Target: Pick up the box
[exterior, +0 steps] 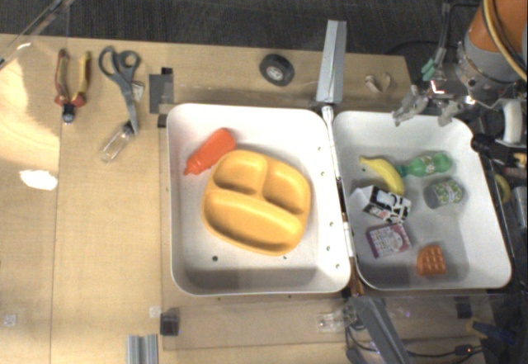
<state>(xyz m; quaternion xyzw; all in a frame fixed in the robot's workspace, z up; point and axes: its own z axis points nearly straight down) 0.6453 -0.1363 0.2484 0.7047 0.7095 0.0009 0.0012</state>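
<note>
I see the box lying flat in the lower middle of the right bin: a small, roughly square pack with a purplish-pink face and a pale printed panel, turned a little askew to the bin walls. Just above it, near touching, lies a black-and-white packet, and above that a yellow banana. To the box's right, close beside it, sits an orange waffle-like piece. Further up in the same bin I have a green bottle on its side and a small greenish-grey round tub. Nothing lies on top of the box, though the packet crowds its upper edge.

My tool hangs at the upper right of the frame, over the top rim of the right bin, well apart from the box. Its two fingers are spread apart with nothing between them.

The left bin holds a big yellow divided tray upside down and an orange carrot-shaped toy touching the tray's upper left corner. On the bench at the upper left lie red-handled pliers and scissors; a roll of black tape rests above the left bin.
</note>
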